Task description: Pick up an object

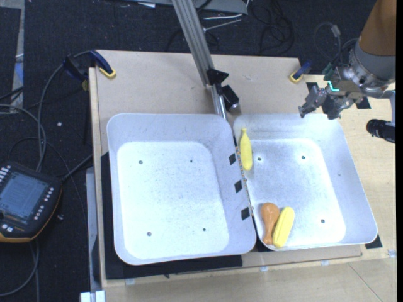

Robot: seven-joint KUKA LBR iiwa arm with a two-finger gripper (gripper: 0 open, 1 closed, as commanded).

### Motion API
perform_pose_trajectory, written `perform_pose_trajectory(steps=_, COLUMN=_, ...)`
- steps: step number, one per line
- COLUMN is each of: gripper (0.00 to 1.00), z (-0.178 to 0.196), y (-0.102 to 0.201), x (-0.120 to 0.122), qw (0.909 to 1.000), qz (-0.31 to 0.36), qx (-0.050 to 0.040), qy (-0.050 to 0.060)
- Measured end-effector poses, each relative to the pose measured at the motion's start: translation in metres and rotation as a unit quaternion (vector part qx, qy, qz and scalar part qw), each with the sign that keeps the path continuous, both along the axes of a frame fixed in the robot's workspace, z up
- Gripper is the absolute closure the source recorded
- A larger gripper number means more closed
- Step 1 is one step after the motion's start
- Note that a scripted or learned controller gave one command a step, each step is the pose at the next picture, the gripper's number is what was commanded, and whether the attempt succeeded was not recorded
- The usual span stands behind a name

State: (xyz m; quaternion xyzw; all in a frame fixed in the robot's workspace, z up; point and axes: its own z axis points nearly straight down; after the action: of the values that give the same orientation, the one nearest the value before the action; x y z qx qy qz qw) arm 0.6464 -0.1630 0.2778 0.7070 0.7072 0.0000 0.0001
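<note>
Gripper (320, 104) of the grey arm (371, 58), dark and two-fingered, hung over the far right corner of the right-hand shallow white plastic bin (352, 187), above its rim. How far its fingers stood apart could not be told from the slanted view, and nothing could be seen between them. An orange band (382, 17) showed above the wrist at the upper right.

Three objects lay in the right-hand bin. A slender yellow banana-shaped toy (245, 148) lay lengthwise against the bin's left wall, near the far end, well apart from the gripper. At the near left corner an orange drumstick-shaped piece (269, 219) and a stubby yellow corn-like piece (283, 226) lay side by side, touching, both tilted toward the near rim.

Beside it, the left-hand shallow white plastic bin (119, 168) sat with its right edge overlapping the other bin's left rim. Both bins rested on a pale wooden bench top (157, 83). A slanted aluminium strut (194, 30) crossed above the far side of the bench, and a handheld control pendant (24, 200) lay on the dark floor to the left.
</note>
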Motion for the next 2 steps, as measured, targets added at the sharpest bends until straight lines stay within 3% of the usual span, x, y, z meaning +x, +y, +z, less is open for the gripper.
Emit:
perform_pose_trajectory(steps=1, gripper=0.0, z=0.0, y=0.0, x=0.0, qw=1.0, qz=0.0, qx=0.0, qy=0.0)
perform_pose_trajectory(steps=2, gripper=0.0, z=-0.045, y=0.005, x=-0.005, qw=1.0, qz=0.0, qx=0.0004, qy=0.002)
